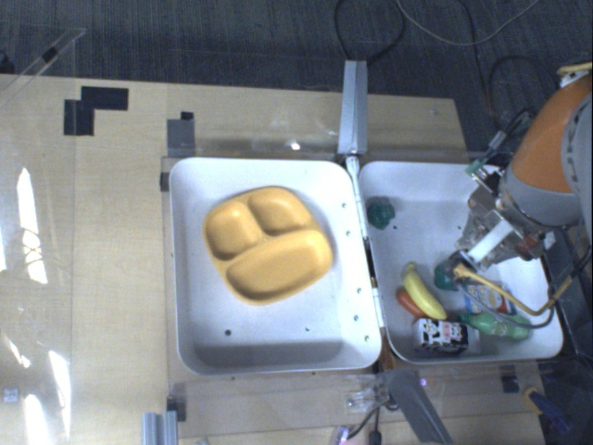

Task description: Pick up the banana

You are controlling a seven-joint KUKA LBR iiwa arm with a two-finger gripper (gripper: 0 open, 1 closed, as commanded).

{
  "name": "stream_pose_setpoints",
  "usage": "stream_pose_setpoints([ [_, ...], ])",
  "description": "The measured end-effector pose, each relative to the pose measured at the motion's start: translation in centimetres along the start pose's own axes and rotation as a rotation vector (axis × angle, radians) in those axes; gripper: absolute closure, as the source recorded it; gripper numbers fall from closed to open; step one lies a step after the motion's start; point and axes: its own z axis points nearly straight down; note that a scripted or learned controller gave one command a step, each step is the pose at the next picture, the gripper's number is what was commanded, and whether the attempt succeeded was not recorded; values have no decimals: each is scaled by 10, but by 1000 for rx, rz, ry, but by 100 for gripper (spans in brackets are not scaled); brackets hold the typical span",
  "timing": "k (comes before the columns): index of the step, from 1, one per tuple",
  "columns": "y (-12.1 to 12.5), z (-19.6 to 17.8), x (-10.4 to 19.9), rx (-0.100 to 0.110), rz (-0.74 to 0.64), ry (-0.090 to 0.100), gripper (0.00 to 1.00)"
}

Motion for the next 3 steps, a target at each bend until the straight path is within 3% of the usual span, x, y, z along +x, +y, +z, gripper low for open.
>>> stream_pose_setpoints([
  [1,0,0,0,0,-1,0,0],
  [2,-9,36,58,3,-136,-2,0],
  [3,31,99,49,2,-314,-1,0],
])
